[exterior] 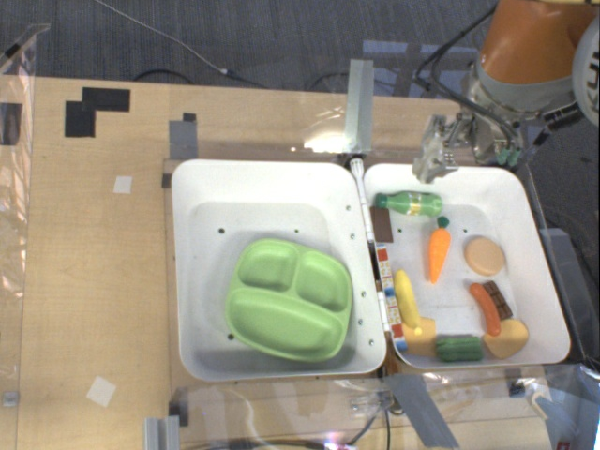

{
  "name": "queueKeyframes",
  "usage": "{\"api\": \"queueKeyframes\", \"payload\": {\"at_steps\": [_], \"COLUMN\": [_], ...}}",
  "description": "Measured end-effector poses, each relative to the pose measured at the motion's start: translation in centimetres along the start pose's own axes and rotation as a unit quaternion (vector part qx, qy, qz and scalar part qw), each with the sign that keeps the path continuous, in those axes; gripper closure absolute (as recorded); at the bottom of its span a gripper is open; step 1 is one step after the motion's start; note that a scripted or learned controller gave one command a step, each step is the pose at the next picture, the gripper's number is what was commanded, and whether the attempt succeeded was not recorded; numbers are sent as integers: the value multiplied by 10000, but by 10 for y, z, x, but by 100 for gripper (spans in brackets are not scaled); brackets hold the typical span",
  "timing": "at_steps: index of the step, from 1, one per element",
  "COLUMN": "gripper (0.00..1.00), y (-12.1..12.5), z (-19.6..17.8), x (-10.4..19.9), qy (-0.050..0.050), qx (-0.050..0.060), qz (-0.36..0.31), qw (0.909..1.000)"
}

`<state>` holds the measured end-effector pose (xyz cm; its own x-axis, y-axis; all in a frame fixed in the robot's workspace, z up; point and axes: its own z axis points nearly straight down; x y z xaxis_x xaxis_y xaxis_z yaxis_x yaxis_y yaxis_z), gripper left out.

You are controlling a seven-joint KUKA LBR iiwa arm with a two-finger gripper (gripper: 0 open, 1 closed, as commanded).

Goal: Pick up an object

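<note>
My gripper (433, 160) hangs over the far left edge of the right bin (530, 204), just above a green bottle (409, 203) lying on its side. Nothing shows between its fingers. Below the bottle lies an orange carrot (438, 252). A tan round biscuit (485, 255) sits to the carrot's right. A yellow banana (406, 297), a sausage (486, 307), a small brown block (498, 300), a green cucumber piece (458, 348) and a yellow wedge (506, 337) fill the near part of that bin.
The left bin (202, 195) holds a green divided plate (290, 298). A metal post (360, 106) stands behind the ridge between the bins. A dark strip (381, 247) lies along the right bin's left wall. Wooden bench (94, 279) stretches out to the left.
</note>
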<state>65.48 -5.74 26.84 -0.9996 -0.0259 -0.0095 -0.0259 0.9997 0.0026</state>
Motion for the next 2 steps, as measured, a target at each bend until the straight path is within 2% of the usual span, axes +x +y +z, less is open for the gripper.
{"api": "queueKeyframes", "payload": {"at_steps": [2], "gripper": [100], "y": [-2], "z": [-29], "x": [-5], "qy": [-124], "qx": [11], "qz": [3], "qw": [9999]}}
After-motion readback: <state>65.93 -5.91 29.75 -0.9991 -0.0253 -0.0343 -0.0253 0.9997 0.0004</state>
